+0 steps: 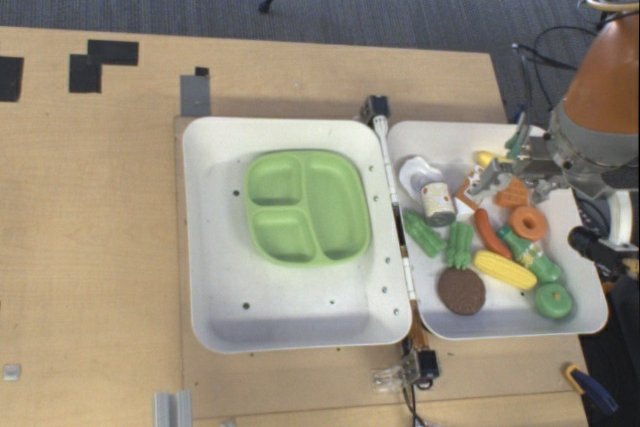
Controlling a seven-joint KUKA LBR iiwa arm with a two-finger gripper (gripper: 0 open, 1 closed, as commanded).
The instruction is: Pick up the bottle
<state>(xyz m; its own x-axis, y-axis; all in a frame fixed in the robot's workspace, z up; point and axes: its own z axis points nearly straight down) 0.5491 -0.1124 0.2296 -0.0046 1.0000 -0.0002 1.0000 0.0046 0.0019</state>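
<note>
Overhead view of the desk (pixel 90 245) carrying two shallow white bins side by side. The left bin (pixel 215 315) is holding a green divided plate (pixel 305 207); the right bin (pixel 590 320) is holding a jumble of toy foods and the task's object. The bottle (pixel 426 187) — a small pale container with a white cap and a printed label band — is lying on its side in the upper left part of the right bin, just beside the wall that divides the two bins. Close around it are lying a green pea pod (pixel 424 236), a green bundle of beans (pixel 459 244), a brown disc (pixel 462 291), a yellow corn cob (pixel 505 270), a red chilli (pixel 490 231), an orange ring (pixel 527 223) and a green ring (pixel 553 300).

The arm (pixel 603 85) is reaching in from the right, its orange band showing above the wrist. The gripper (pixel 497 177) is hovering over the upper middle of the right bin, to the right of the bottle and apart from it. How far its jaws are standing open cannot be told at this resolution, and nothing is visibly being held.

Progress, as a judgement: the task is sitting at the approach stage — the bottle is resting in the bin, ungrasped. Remaining are alignment over the bottle, descent, closure and lift.
</note>
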